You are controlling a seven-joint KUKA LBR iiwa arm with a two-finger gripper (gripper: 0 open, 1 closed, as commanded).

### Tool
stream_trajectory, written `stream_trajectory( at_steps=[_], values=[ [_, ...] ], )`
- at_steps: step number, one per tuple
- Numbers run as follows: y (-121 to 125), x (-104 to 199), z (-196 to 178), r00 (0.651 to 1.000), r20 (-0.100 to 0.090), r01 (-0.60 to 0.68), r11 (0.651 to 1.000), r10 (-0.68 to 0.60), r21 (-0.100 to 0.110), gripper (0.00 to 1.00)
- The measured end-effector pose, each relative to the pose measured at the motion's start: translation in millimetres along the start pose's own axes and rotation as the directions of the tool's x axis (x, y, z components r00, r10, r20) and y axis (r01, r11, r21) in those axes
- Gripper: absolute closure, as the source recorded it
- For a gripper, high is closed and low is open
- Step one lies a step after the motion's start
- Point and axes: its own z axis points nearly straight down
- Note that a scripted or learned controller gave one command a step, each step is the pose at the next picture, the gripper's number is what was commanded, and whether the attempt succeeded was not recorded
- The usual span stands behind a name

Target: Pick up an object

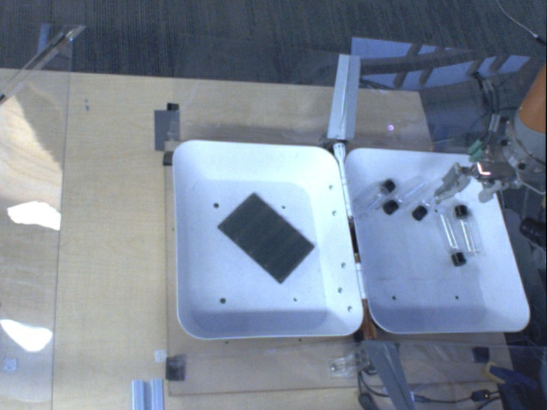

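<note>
In the right bin (504, 301), toward its far half, lie several clear tubes with black caps, scattered loosely and at odd angles — the sort of spread that comes from things tipped in rather than set down. One tube with a cap at each end (455, 233) lies nearly lengthwise away from the camera, apart from the rest; two or three others cluster near the bin's inner wall around a black cap (389, 185), close enough that they may be touching. The gripper (459, 178) hangs at the upper right of this bin, just above or beside the end of a slanted tube (419, 196), with the arm's orange band (534, 109) at the frame's edge; whether it is open or closed on anything cannot be told, since glare and clear plastic blur together there. The left bin (192, 229) holds a flat dark rectangular pad (266, 237), lying diagonally and well away from the arm. The lone tube seems the easier target, since nothing crowds it.
</note>
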Motion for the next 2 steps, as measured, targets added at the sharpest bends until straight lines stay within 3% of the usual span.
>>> stream_trajectory(
  at_steps=[1, 2],
  values=[
    [20, -15, 113, 0.999, 0.0, -0.048, 0.999, 0.048, 0.0, 0.0],
    [24, 20, 93, 0.999, 0.0, -0.039, 0.999, 0.039, -0.003, 0.0]
  ],
)
